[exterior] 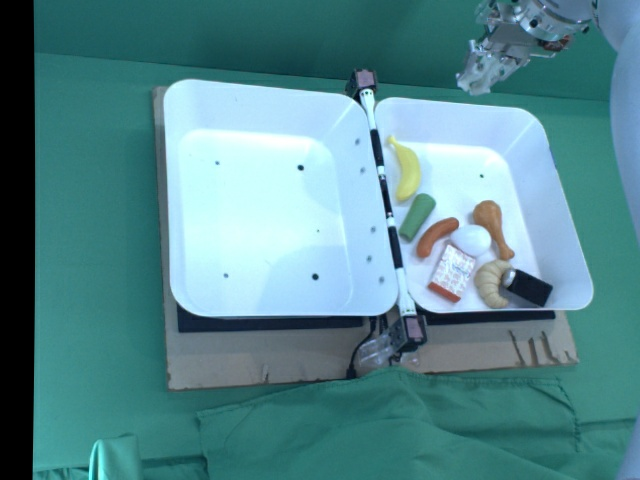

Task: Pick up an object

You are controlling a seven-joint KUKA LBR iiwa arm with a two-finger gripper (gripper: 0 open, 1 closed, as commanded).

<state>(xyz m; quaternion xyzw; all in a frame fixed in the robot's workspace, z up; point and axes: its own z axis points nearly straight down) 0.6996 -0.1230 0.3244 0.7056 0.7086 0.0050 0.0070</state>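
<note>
Green cloth [400, 433] is bunched nearest me on the green counter [90, 268]. Beyond it lie two white bins. In the right bin [560, 238]: one black block [528, 288], one croissant [491, 282], one red-and-white packet [452, 272], one egg [473, 240], one sausage [437, 236], one drumstick [492, 225], one green piece [417, 216], one banana [405, 168]. Farthest, the tool [478, 76] hangs above that bin's far rim, carrying nothing; its opening I cannot tell.

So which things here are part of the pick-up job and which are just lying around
For the job: gripper; right white bin holding yellow banana, green cucumber, orange sausage, brown drumstick, tan croissant.

Lying about: left white bin, brown cardboard sheet, green cloth.
</note>
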